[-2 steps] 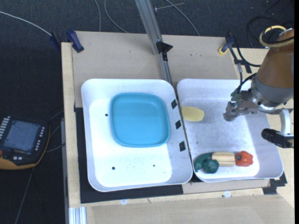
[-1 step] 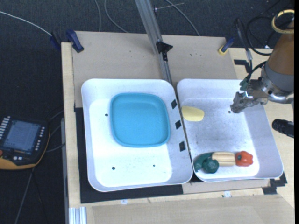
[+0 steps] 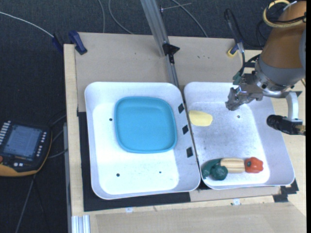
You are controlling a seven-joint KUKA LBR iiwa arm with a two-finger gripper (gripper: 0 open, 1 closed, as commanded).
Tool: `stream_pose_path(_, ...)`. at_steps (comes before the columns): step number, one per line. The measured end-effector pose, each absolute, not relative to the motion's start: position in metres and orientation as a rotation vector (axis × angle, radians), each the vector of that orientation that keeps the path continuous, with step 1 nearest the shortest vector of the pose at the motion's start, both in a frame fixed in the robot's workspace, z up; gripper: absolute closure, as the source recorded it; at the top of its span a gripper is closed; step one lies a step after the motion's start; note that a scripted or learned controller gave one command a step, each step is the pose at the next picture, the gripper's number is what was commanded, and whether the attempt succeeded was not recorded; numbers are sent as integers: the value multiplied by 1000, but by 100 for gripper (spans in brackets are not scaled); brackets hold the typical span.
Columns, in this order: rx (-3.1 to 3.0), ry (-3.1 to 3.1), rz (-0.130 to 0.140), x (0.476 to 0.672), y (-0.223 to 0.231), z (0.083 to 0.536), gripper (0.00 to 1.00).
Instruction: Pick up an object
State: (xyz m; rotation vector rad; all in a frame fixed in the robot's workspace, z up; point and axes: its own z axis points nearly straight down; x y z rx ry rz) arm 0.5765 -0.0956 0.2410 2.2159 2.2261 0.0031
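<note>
No legible brand, label or writing anywhere; the screen of the handheld pendant [image 3: 22, 147] on the floor, far left of the right bin, is too small to read.

Right bin [image 3: 272, 144] taken as landmark. Gripper [image 3: 236, 102] sits over its upper part, near the back wall, dark and seen end-on; how far the fingers are parted cannot be told, and nothing is visible between them. Arm [image 3: 284, 47], grey with orange band, comes in above the bin's upper right corner.

Inside the right bin: a pale yellow object [image 3: 200, 118] at the left wall, left of and slightly below the gripper, apart from it. Along the front wall, a row of three touching pieces: dark green object [image 3: 215, 171], tan cylinder [image 3: 233, 165], red object [image 3: 253, 165].

Left bin [image 3: 99, 144], just beside the right bin, holds a blue square plate [image 3: 146, 124]. A metal rail [image 3: 156, 21] slants down from behind to the gap between bins. Black clips [image 3: 185, 128] along that shared edge. Cables [image 3: 112, 4] on the dark floor behind the counter [image 3: 121, 57]. Blue clamp [image 3: 77, 41] at the counter's back left corner.
</note>
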Motion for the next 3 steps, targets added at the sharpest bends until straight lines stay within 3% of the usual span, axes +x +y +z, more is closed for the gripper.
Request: stream_pose_path(3,2217,2225,2,632,49,240,100)
